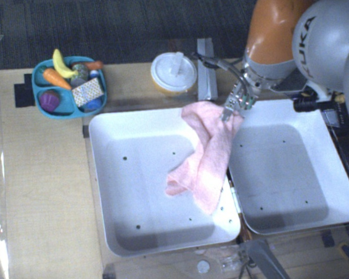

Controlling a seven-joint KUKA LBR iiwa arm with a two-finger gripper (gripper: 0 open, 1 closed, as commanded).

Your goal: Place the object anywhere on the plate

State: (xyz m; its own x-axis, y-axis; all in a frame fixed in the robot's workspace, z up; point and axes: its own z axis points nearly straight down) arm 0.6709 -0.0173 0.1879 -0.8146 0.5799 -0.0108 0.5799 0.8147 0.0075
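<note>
hand (233, 106) pinches far corner of soft pink cloth (206, 154) – cloth hangs from it, trailing into left white bin (113, 173), draped over edge w/ right white bin (302, 172).

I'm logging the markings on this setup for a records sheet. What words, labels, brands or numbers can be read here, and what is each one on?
"KUKA": dark letters running up the grey arm casing at the upper right; they show only in part, near the edge of the casing.
The white lid of the round container behind the bins: no writing can be made out.
The blue tray of toy food: no readable label.
</note>
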